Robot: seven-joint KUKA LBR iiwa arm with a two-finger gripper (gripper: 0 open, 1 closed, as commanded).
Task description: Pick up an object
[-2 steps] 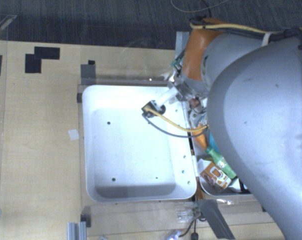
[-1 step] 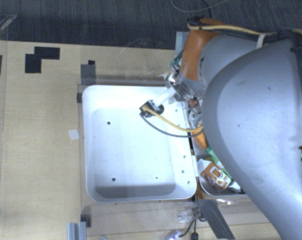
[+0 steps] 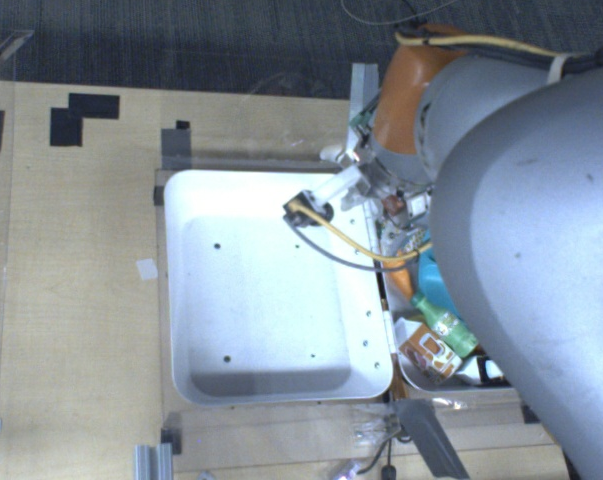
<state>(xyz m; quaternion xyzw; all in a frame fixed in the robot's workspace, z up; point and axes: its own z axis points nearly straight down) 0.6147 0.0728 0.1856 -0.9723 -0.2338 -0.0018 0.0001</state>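
Green plastic bottle lies beside a brown packet in the right white bin. My end effector hangs over that bin, and I cannot tell how wide it is.

The pale bench bears a white bin just beside a cluttered bin.

So on the bench the two bins sat side by side, the left bin right up against the right bin. The arm stretched in from the right over most of the right bin, with the gripper above its far-left part, close to the shared wall. In the strip left showing, a bottle lay tilted near the left wall. A packet lay just in front of it, touching it, in the near-left corner. Some other bits lay behind the bottle, couldn't tell what.
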